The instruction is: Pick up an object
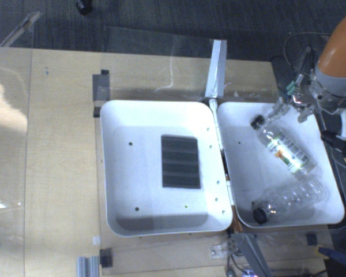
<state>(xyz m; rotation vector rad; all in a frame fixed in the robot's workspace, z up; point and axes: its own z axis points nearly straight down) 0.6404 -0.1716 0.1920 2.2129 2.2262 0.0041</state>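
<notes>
A dark grey ribbed rectangular pad [181,161] lies flat in the middle of the left bin [121,126]. Two clear plastic bottles lie in the right bin [236,154]. One bottle with a green and orange label [281,148] slants from the back middle, its black cap toward the back. The other, a ribbed bottle [291,199], lies along the front wall with its black cap to the left. My gripper [291,111] hangs over the right bin's back right corner, just beyond the labelled bottle's cap end. Its fingers are spread open with nothing between them.
A grey metal strip [216,68] runs back from the gap between the bins. Cables [334,143] hang by the right bin's right edge. The wooden bench top [46,154] stretches to the left of the bins.
</notes>
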